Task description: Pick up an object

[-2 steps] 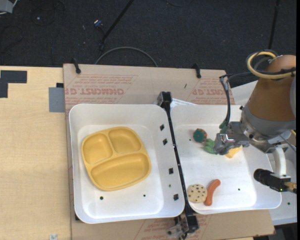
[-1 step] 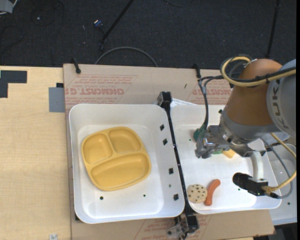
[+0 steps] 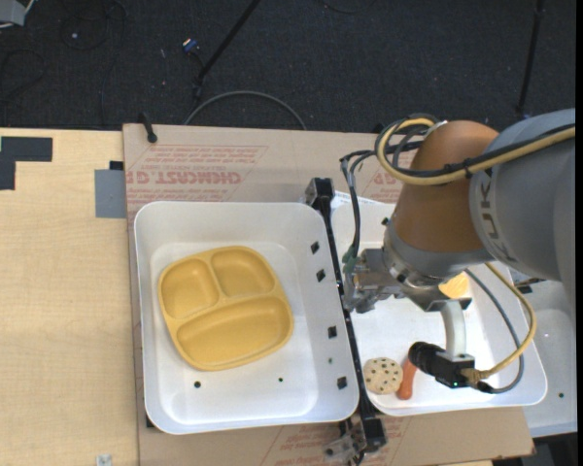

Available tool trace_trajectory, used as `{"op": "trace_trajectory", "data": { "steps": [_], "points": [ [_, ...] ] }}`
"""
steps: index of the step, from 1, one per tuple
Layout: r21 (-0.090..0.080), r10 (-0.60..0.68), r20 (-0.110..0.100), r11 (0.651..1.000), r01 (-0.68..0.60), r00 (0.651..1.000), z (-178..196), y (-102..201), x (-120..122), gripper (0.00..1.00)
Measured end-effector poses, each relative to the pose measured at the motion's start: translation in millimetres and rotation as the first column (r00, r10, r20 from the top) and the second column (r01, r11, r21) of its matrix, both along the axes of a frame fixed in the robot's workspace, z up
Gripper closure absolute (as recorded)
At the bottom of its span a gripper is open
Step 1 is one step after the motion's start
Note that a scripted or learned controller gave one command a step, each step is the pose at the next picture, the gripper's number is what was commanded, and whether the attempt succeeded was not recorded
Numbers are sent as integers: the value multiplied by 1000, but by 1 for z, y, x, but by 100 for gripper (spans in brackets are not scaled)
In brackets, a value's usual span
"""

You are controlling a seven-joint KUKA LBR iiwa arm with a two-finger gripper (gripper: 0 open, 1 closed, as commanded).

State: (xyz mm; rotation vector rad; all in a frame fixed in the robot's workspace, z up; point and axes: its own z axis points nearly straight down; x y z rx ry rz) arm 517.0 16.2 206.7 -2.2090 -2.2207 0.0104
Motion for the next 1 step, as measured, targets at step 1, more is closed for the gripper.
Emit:
{"op": "trace_trajectory", "data": {
  "steps": [1],
  "points": [
    [-2, 0, 1, 1000, 0, 1000, -5, 45, 5, 100]
  ]
}}
